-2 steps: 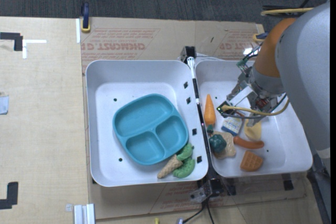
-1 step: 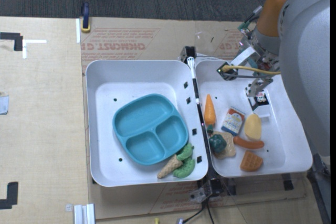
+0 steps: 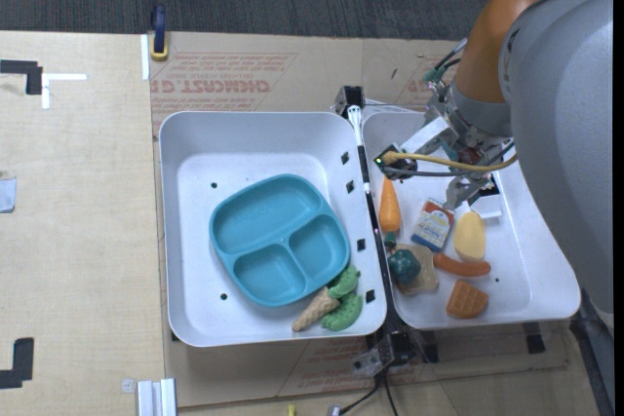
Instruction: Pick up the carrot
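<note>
Over the right bin (image 3: 546,302), pincer (image 3: 466,178) just beside the carrot (image 3: 389,206), its spread impossible to tell.

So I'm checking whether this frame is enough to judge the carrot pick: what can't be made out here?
- Two-finger gripper: the camera view shows it above the right white bin, but the grey arm and cables hide its tips.
- Long orange carrot: whether anything touches it is unclear.
- Small blue-and-white packet: print too small to read.
- Dark teal lump: too small to identify.
</note>
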Action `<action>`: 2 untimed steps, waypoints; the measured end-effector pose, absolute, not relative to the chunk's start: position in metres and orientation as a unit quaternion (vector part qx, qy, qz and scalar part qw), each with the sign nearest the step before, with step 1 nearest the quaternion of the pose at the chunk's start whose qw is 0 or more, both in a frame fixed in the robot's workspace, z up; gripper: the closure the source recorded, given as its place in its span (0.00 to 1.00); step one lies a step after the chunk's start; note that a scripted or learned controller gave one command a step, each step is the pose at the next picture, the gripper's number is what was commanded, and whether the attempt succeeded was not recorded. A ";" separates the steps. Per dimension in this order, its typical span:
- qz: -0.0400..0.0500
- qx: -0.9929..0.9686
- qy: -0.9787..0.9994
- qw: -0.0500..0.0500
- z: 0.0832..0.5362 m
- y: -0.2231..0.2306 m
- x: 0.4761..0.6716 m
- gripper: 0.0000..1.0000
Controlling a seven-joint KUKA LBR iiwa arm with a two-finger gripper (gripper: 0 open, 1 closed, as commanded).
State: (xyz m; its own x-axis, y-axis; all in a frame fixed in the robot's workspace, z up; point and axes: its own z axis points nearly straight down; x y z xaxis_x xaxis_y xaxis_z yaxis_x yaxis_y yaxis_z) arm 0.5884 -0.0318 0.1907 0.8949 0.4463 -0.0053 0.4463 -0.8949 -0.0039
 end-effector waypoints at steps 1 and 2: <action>0.003 -0.976 -0.218 0.001 0.191 -0.005 0.558 0.00; 0.003 -0.983 -0.183 0.001 0.191 0.007 0.526 0.00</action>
State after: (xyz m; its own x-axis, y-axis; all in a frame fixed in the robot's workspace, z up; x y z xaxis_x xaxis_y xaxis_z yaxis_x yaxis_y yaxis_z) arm 0.5256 0.0074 0.1907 0.9333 0.3590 -0.0060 0.3589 -0.9334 -0.0036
